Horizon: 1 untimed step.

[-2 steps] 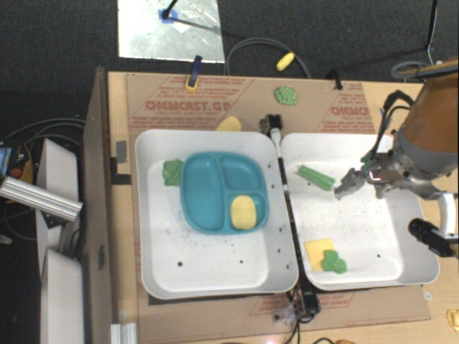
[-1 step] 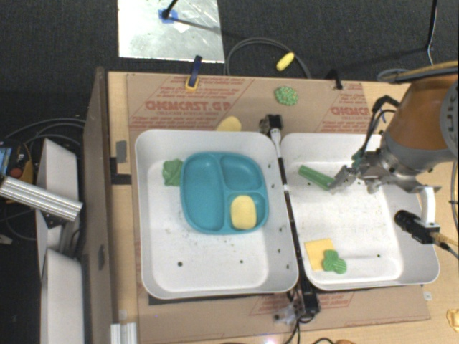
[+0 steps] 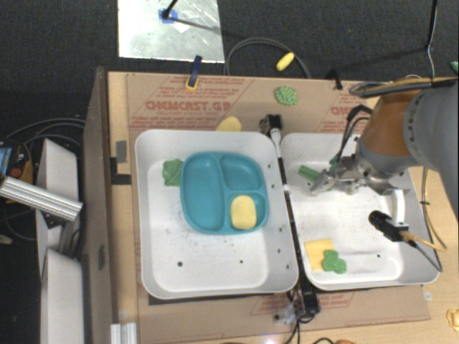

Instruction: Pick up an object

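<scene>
- While the grey arm [image 3: 430,131] reaches in from the right, its orange band [image 3: 387,124] showing above the wrist, the gripper [image 3: 318,185] hangs low over the far left part of the right bin [image 3: 373,267]. It points toward the wall that the two bins share.
- Whether the claw is open or closed cannot be told from this slanted view.
- A small green piece [image 3: 309,171] — the nearest thing to be picked — lies on the right bin's floor just beside the gripper's tip, on its far side. It is not clear whether the two touch.
- Toward the near left corner of the same bin lies a flat yellow block [image 3: 318,249], and a knobbly green lump [image 3: 334,265] touches its near right corner.
- The left bin [image 3: 208,267] bears a teal divided plate [image 3: 204,192], set a little toward the bin's far side.
- A yellow oval item [image 3: 244,212] rests in the plate's near right compartment.
- A leafy green scrap [image 3: 172,172] lies on the left bin's floor against the plate's left edge.
- Outside the bins, a pale yellow lump [image 3: 229,125] sits on the cardboard sheet [image 3: 165,106] just behind the left bin's far rim. A round green item [image 3: 286,95] lies farther back on the same sheet, well apart from the lump.
- Beyond the bench, a small yellow object [image 3: 285,61] lies on the dark floor — near a looping black cable [image 3: 247,44] — and a shiny metal sheet [image 3: 143,20] lies flat to its left.
</scene>
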{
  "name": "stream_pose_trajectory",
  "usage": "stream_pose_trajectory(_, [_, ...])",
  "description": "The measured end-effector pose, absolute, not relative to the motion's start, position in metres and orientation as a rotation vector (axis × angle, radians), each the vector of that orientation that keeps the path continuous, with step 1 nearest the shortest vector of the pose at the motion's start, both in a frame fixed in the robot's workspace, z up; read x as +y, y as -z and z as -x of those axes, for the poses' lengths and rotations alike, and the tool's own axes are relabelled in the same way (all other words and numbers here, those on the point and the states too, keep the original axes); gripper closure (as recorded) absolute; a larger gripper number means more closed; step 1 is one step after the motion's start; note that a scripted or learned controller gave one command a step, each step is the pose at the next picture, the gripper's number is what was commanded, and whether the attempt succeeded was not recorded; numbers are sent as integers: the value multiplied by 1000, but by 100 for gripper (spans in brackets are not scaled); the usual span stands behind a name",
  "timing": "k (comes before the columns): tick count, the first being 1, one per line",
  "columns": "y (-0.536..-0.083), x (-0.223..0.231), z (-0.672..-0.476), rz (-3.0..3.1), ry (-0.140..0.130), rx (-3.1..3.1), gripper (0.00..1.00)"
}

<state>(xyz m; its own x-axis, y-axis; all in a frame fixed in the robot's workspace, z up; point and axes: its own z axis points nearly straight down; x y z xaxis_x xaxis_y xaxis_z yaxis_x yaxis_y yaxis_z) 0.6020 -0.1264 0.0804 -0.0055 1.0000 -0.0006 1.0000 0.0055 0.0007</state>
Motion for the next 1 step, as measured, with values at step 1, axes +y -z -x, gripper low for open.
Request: stream_pose_trajectory(1, [-86,-102,-672,-2207,-10,2226,0])
